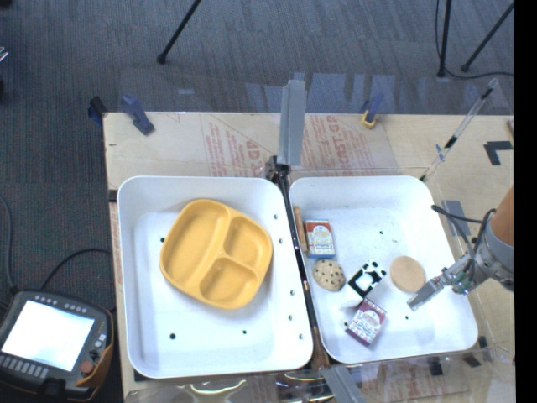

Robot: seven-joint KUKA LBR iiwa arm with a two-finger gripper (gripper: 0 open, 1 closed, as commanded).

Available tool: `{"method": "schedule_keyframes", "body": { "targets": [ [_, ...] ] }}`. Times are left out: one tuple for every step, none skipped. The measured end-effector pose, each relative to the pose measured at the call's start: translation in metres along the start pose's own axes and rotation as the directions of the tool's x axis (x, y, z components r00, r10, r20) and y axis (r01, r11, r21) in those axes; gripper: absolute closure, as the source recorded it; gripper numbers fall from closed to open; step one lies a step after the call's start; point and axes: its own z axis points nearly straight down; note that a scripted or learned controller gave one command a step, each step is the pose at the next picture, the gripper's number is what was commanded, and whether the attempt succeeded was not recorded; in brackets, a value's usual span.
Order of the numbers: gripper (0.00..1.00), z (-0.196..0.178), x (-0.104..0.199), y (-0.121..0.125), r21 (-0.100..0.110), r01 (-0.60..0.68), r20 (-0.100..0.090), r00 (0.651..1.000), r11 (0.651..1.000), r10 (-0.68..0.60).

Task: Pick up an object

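**Operator:** Over the right bin's (419, 193) near-right corner, my jaws (417, 302) hang low beside the tan disc (408, 273). I cannot tell their state from this slant; nothing sits between them.

**Colleague:** So which step?

**Operator:** Approach, I judge, nothing lifted yet. Next I must centre over the disc, or the maroon packet (366, 322) nearby, and descend squarely.

**Colleague:** Anything else close?

**Operator:** A black-and-white block (366, 279), a cookie (329, 274) and a small carton (319, 238) lie further left. A yellow divided plate (217, 253) lies in the left bin (138, 309). Both bins rest on the plywood worktop (193, 145); dark carpet and tripod legs (185, 19) beyond, a pendant (54, 336) at lower left.
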Motion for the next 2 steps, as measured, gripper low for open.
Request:
{"method": "schedule_keyframes", "body": {
  "targets": [
    [0.0, 0.026, -0.018, 0.044, -0.004, -0.243, 0.002, 0.97, 0.97, 0.243],
    [0.0, 0.076, -0.027, 0.071, -0.003, -0.125, 0.002, 0.992, 0.992, 0.125]
  ]
}}
